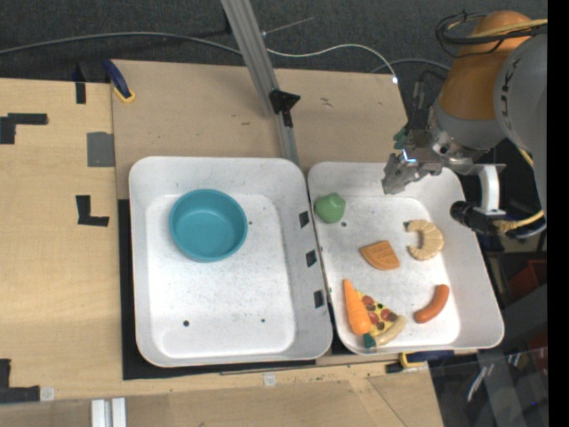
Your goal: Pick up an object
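Tool (397, 178) first: it hangs over the far end of the right-hand shallow white bin (469, 326), its dark tip above bare bin floor, and nothing shows between its fingers. Whether those fingers are spread or closed I cannot tell from this slanted view.

Going left to right, the pale wooden desk (53, 265) carries the left-hand shallow white bin (151, 327), where a round teal plastic bowl (208, 224) sits alone toward the far left corner. Across the divide, in the right-hand bin, a small green rounded toy vegetable (330, 207) lies near the left wall and is the piece closest to the tool. Further toward the camera lie an orange toy carrot (356, 308) touching a toy pizza slice (385, 321), then a tan wedge of toy bread (381, 255), a beige toy croissant (424, 239) and a reddish toy sausage (431, 304) near the right wall.

Any of these would serve the task. My judgement is that the green piece or the croissant is the sensible target, since each lies apart from its neighbours. A good approach would centre over the chosen piece, come straight down with the fingers across its narrow side, and close fully before lifting. The carrot and pizza touch, so a grab there risks catching both.
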### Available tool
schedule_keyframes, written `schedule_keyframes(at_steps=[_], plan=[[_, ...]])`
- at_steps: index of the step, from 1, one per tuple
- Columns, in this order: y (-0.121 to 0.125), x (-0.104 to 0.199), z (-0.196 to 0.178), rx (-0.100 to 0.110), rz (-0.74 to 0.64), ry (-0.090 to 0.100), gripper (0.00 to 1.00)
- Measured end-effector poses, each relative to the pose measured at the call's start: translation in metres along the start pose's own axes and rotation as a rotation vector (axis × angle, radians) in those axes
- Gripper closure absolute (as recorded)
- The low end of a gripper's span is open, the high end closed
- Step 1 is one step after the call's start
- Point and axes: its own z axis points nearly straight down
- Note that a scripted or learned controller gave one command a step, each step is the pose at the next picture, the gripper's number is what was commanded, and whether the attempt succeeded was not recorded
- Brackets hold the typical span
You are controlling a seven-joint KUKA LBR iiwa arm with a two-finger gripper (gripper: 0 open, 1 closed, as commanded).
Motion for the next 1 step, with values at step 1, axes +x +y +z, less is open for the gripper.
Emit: schedule_keyframes(at_steps=[1], plan=[[0.0009,0.0003,-0.0318,0.001,0.0,0.0,1.0]])
